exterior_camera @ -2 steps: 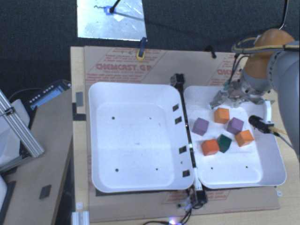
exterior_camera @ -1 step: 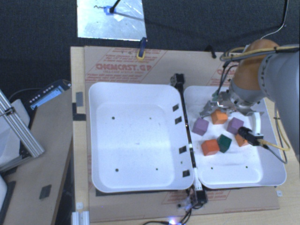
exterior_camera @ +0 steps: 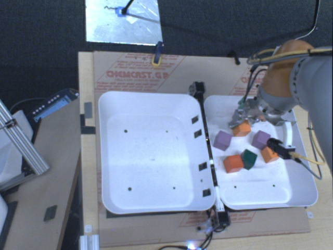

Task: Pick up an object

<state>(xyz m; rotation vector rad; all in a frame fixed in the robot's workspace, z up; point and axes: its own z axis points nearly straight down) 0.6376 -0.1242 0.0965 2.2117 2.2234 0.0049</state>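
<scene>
A: Gripper (exterior_camera: 242,117) state? Can't tell; it sits low over an orange block (exterior_camera: 241,129).
B: Purple block (exterior_camera: 222,139) crowds just beside; closing could nudge it and miss.

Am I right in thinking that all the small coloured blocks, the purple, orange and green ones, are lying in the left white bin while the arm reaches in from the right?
Not quite: the camera view shows the purple blocks, orange blocks and dark green block lying in the right white bin, not the left white bin. The grey arm does reach in from the right.
</scene>
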